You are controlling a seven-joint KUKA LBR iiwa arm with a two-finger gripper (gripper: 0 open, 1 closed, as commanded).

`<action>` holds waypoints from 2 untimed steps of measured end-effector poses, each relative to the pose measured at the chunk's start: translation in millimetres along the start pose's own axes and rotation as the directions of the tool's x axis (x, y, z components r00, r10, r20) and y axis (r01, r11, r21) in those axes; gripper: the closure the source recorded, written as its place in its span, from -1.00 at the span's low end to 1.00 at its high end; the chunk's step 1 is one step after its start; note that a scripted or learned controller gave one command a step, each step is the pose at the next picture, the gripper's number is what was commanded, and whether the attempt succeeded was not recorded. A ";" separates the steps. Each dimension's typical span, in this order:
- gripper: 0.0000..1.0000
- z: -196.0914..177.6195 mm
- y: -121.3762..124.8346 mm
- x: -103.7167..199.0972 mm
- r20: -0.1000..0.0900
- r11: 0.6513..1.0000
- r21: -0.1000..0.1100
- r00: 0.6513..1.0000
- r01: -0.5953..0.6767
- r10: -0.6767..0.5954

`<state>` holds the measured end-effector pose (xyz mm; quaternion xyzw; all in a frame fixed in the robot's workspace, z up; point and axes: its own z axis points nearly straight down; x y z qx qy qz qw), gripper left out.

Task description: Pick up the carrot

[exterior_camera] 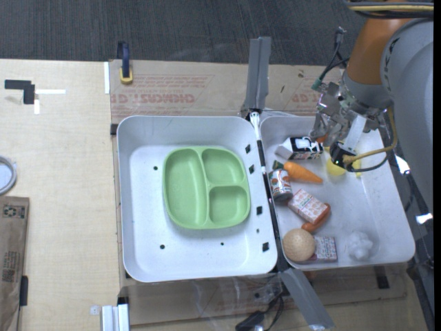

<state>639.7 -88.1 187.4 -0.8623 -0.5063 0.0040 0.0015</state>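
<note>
Carrot [304, 173] lies in the right bin [386, 250], tip pointing away from the green divided plate [206, 186] in the neighbouring bin, with the claw [329, 138] hovering just beyond it, nothing visibly gripped, finger spread impossible to tell.

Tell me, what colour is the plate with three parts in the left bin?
The plate is light green, seen clearly in the camera view.

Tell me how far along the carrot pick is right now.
Done: the arm has reached over the right bin. In hand: nothing; the gripper hangs above the bin's far end, just beyond the carrot. Left: the carrot lies on the bin floor, so the descent, grasp and lift all remain.
</note>
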 end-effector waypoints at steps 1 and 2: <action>1.00 0.7 -68.0 40.0 0.001 0.986 0.002 0.986 -0.167 0.167; 1.00 -2.8 -68.1 39.7 0.010 0.987 0.010 0.987 -0.162 0.162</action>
